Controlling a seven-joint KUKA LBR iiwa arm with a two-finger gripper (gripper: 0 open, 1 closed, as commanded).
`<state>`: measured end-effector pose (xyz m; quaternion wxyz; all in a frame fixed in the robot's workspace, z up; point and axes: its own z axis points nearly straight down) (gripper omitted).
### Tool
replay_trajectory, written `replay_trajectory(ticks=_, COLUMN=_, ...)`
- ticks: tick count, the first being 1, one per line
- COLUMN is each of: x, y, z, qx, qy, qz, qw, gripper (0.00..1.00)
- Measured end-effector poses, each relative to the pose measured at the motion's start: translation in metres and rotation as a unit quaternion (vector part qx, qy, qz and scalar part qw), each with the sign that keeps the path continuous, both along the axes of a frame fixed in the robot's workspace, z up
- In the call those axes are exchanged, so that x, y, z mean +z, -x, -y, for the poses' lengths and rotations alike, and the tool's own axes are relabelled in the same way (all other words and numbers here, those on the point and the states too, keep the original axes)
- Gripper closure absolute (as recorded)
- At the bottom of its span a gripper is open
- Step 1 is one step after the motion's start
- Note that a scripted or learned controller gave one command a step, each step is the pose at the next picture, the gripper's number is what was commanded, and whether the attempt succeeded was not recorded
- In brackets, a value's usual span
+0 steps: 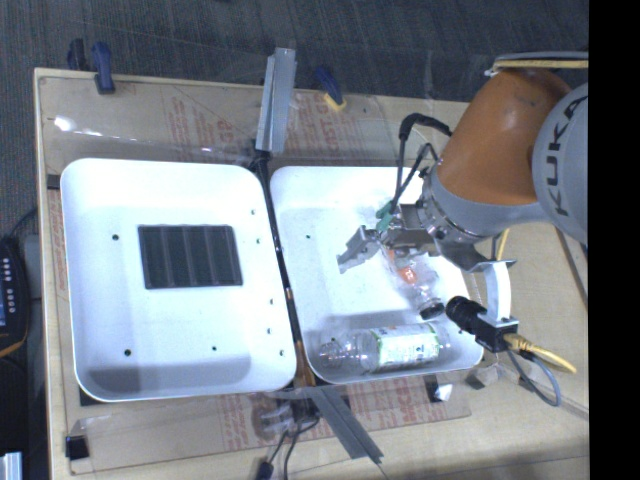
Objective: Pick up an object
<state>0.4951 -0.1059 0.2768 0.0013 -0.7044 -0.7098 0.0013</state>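
My arm (500, 148) is hanging over the right bin (310, 218), blocking that bin's right half from above, with my gripper (362, 248) reaching toward the bin's middle. A clear plastic bottle (385, 350) is lying along the near wall, closing off that strip, and a small clear object (420, 286) is sitting just beside my wrist. The bin's left portion is lying open floor. The left bin (100, 218) is offering wide room around a dark ribbed block (190, 256) resting at its centre. A raised divider (280, 268) between the bins is standing in the way of any low crossing.
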Motion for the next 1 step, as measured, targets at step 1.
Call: replay_trajectory(ticks=1, x=0.0053, y=-0.0251, z=0.0692, qx=0.037, qy=0.0006, qz=0.002, qw=0.9993, gripper=0.0)
